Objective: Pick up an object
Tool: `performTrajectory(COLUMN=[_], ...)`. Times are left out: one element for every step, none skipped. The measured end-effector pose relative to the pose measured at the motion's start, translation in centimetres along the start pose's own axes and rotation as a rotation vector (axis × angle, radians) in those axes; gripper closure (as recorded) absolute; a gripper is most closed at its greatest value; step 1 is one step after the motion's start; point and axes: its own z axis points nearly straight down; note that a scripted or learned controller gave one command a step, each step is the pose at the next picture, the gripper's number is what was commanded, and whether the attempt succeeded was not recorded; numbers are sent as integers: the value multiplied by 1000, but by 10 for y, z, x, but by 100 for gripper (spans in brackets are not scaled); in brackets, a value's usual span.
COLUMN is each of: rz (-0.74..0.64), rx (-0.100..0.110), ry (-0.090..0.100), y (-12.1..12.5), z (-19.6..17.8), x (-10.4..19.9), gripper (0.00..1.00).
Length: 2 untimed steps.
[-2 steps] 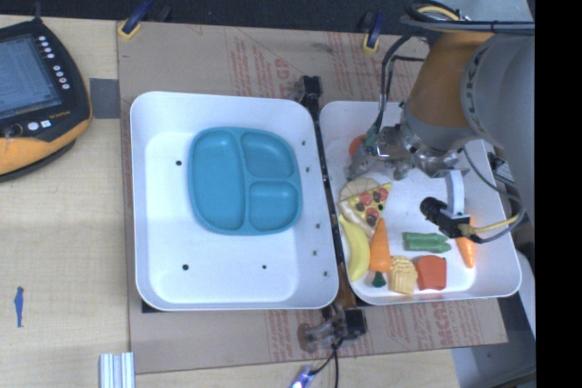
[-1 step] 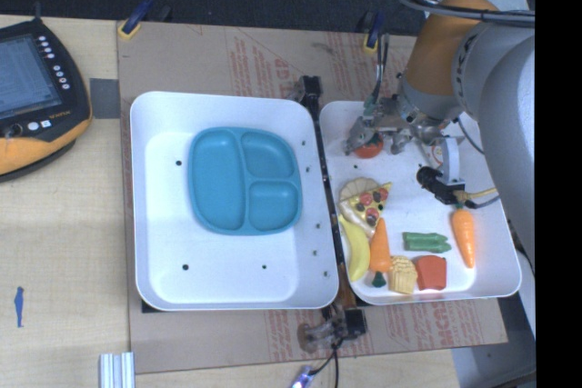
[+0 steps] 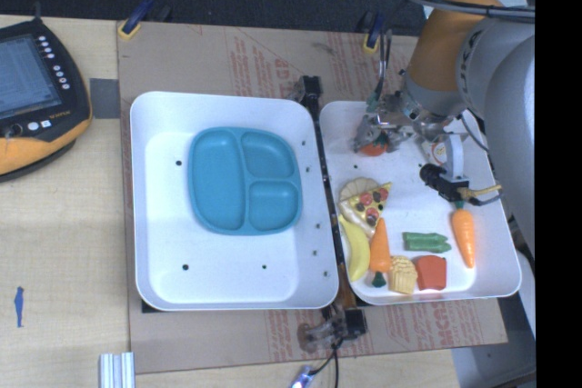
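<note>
Even, fairly bright overhead light is washing over the counter (image 3: 73, 232), and the two white bins are glaring close to blown-out, the left bin (image 3: 155, 195) showing only a faint grey shading along its inner walls. Shadows are lying short and soft under the blue tray (image 3: 244, 179) and the toy foods, while the far background is falling off into near black. The whole frame is looking slightly soft and grainy, with the arm (image 3: 455, 41) at the right blurring a little.
</note>
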Motion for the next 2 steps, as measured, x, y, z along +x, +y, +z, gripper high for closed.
performTrajectory(rz=[3,2], rx=[-4,-4], ry=[0,0], y=[-24,-57], z=[-104,-153], x=[48,76], gripper=[100,100])
